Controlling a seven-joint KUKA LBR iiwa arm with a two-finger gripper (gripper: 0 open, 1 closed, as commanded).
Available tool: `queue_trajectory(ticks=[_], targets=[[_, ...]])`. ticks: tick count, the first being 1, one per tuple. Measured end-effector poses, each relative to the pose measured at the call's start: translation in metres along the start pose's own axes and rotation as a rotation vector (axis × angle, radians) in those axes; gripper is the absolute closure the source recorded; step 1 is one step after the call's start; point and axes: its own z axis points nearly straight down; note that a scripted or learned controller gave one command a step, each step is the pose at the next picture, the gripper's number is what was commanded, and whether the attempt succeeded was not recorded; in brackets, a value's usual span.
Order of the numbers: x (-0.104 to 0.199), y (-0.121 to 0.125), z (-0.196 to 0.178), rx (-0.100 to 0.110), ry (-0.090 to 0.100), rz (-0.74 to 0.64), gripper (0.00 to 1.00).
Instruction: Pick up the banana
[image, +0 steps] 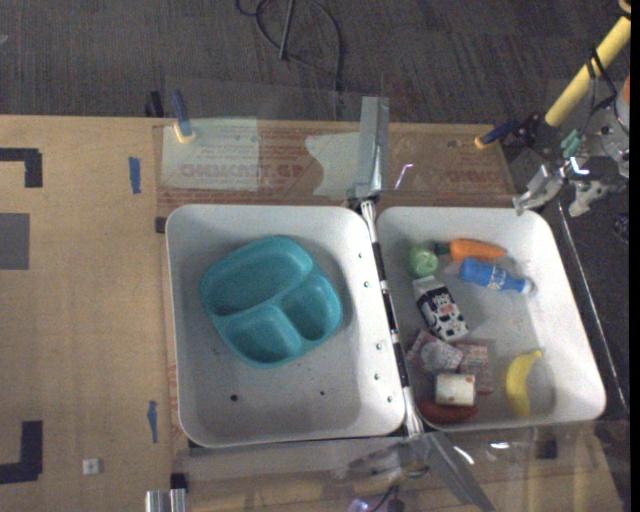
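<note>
Yellow banana (520, 383) unlabelled; milk carton (442, 311) print unreadable.

No lettering can be made out for certain. The clear sheet (222, 157) taped at the bench's far edge bears faint, reversed, blurred print. The small carton (442, 311) in the right bin (570, 300) carries black-and-white markings, and the blue bottle (492, 276) a label, both too small to read.

The yellow banana (520, 381) lies curved near the front right corner of the right bin (580, 330).
</note>
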Motion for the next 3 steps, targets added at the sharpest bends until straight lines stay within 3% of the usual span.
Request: queue_trajectory(ticks=[1, 2, 3], targets=[[-0.020, -0.063, 0.114, 0.000, 0.000, -0.064, 0.00], [-0.017, -0.121, 0.176, 0.002, 0.007, -0.312, 0.00], [-0.011, -0.154, 0.182, -0.012, 0.012, -0.032, 0.00]])
